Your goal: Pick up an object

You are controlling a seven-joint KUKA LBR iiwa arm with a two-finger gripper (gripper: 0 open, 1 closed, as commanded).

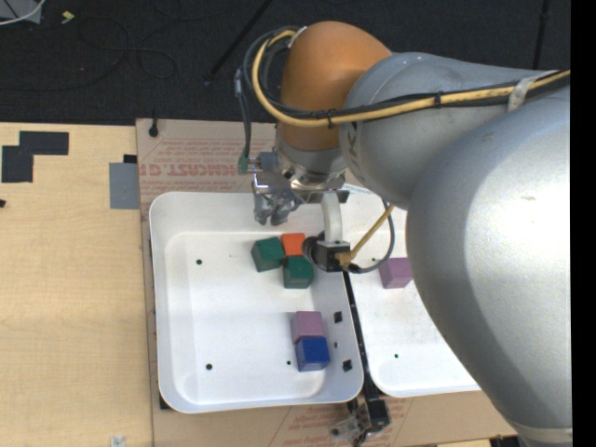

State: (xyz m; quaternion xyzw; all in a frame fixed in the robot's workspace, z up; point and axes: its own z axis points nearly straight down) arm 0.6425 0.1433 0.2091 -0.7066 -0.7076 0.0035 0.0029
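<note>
White plastic forms the left bin [186, 343], where small blocks lie: two green blocks [267, 254] touching an orange block [293, 243], all probably light, rigid and easy to grip on flat opposite sides. The gripper [273, 214] hovers just above them; I cannot tell how its fingers stand.

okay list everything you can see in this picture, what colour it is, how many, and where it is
white bins: 2, side by side on the bench; the left one in full view, the right one partly under the arm
green blocks: 2, left bin, upper middle, close together
orange block: 1, left bin, between the green ones at their top
purple block: 1, left bin, lower right part
blue block: 1, left bin, right below the purple block, touching it
lilac block: 1, right bin, near its left wall
bench: 1, pale wood, with dark patches at upper left
arm: 1, grey with orange band, reaching in from the right
gripper: 1, over the left bin's far edge, above the green blocks
</note>
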